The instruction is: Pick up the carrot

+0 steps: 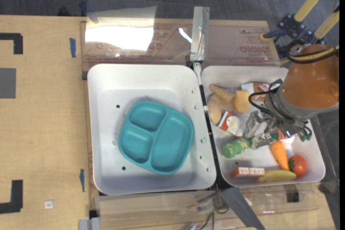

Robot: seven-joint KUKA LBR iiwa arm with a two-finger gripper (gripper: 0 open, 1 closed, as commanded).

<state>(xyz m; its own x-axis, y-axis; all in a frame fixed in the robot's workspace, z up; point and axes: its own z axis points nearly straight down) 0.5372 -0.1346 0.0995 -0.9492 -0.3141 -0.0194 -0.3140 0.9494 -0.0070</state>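
The orange carrot (279, 154) lies in the right bin (318, 167), near its front right, pointing toward the front. My gripper (262, 128) hangs just above and to the left of it, below the orange wrist band. Its metal fingers (253, 125) point down into the bin between a small carton and the carrot. The carrot is not between the fingers. It rests on the bin floor beside a tomato.
The right bin also holds an ice cream cone (229, 96), a small white-and-red carton (230, 124), a green vegetable (233, 148), a tomato (298, 165), a banana (277, 175) and a red packet (247, 172). A teal divided plate (156, 137) sits in the left bin (102, 94).
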